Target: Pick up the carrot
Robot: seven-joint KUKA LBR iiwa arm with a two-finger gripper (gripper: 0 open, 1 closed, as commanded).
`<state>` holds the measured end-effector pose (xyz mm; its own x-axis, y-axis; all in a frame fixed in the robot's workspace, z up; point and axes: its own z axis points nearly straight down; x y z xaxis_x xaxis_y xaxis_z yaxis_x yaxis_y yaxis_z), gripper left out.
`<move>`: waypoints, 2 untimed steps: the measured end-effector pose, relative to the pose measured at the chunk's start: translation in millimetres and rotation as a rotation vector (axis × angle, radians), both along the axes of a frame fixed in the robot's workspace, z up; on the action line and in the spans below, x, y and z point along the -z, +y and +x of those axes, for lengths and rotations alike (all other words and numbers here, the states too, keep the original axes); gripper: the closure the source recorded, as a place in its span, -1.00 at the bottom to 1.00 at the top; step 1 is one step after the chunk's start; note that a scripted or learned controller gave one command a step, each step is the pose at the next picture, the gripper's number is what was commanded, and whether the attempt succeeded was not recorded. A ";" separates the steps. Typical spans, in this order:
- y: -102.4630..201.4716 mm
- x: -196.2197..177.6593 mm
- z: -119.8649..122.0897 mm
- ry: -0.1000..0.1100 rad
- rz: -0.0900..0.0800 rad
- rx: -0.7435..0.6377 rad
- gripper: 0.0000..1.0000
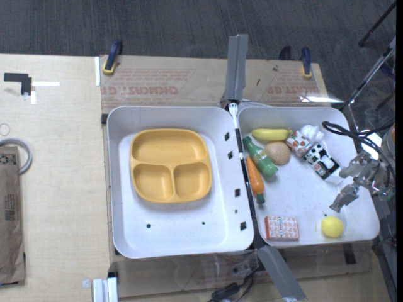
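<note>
Currently approach pending | carrot [254, 177] lies at right bin's [352, 121] left wall, just beside green bottle [261, 157], long axis running near-to-far | end effector [348, 195] hovers near bin's right edge above lemon [332, 226], well apart from carrot, which lies leftward | fingers look released, grasping nothing

Fixed overhead camera, slanted down over both bins [119, 187]

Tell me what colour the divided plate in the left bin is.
Yellow-orange; the plate shows clearly in the camera view.
</note>
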<state>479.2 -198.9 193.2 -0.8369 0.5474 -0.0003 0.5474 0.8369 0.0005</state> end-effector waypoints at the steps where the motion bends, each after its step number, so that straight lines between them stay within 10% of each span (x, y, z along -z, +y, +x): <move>1: -23.5 -137.1 8.8 -0.001 0.000 -0.072 -1.00; 2: -23.9 -144.5 11.5 -0.002 -0.001 -0.071 1.00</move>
<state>490.7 -222.7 337.8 -0.8736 0.4867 -0.0025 0.4867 0.8736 0.0005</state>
